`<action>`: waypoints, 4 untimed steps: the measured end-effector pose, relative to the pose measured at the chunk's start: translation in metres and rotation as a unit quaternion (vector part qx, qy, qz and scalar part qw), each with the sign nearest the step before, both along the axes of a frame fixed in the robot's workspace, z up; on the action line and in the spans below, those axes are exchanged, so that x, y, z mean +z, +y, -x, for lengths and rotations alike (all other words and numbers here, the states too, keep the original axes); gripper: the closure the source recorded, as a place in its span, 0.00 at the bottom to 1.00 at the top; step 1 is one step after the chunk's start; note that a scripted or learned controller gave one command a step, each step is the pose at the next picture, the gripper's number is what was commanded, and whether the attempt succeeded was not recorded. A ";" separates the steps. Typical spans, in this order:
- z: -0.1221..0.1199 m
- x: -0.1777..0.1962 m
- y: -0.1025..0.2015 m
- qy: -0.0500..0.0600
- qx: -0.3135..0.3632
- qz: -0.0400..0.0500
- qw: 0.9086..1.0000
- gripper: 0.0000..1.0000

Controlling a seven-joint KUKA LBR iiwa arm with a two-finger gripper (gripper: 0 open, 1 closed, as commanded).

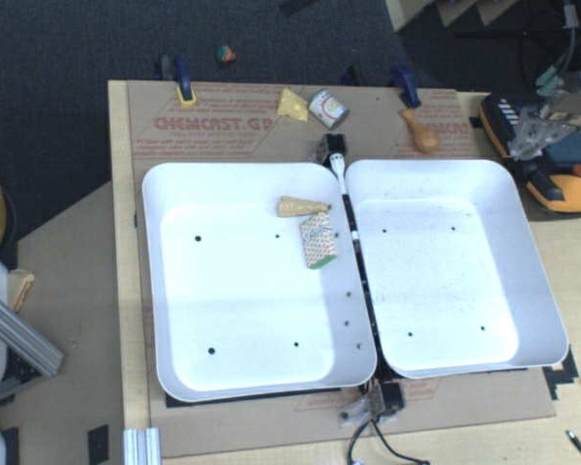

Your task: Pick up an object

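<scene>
The left bin [174, 289] holds two things near its back right corner — a tan cone-shaped piece [301, 206] and, touching it just in front, a patterned green-and-white packet [318, 239]. The right bin [523, 260] sits alongside. On the bench [232, 124] behind lie a yellow wedge [292, 106], a small can [328, 108] and a brown wooden piece [421, 132].

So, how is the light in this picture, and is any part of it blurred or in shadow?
In the camera view the light is even and soft; the left bin carries a faint grey shadow across its upper floor, the right bin looks brighter; the patterned packet and the tan cone-like piece are slightly soft, their detail hard to read.
</scene>
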State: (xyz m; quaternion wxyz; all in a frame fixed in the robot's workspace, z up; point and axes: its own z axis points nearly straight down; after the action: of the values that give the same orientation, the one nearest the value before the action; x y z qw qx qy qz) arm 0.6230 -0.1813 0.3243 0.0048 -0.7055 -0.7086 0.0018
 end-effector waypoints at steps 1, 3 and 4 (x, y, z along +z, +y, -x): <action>0.052 0.020 -0.046 -0.004 -0.005 0.003 1.000 1.00; 0.107 -0.054 -0.009 0.000 -0.001 0.000 1.000 1.00; 0.057 0.155 0.005 -0.016 0.000 0.006 1.000 1.00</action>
State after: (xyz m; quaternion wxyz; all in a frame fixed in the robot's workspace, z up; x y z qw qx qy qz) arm 0.5662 -0.1766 0.4797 -0.0104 -0.7056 -0.7086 -0.0051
